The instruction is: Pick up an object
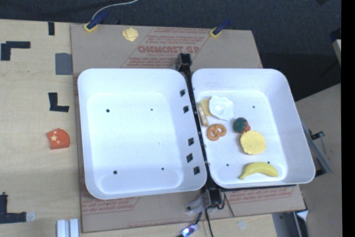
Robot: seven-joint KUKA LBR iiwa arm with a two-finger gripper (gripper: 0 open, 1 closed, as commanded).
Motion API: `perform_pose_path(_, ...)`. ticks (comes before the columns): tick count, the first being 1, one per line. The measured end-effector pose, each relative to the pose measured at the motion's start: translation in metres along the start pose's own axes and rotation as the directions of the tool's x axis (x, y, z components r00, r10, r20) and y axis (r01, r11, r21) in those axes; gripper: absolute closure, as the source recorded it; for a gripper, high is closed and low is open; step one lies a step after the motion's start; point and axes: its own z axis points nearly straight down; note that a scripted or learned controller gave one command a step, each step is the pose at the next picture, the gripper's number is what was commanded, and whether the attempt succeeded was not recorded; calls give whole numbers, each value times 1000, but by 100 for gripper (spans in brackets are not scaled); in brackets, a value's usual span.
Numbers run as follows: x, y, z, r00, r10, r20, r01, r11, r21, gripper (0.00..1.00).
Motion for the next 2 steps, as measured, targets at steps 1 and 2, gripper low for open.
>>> perform_pose_path(1,-36,-1,122,1000,3,-5,-3,1000,10,100)
perform_pose_path(2,-28,14,5,1000,-4,2,4,1000,-9,100)
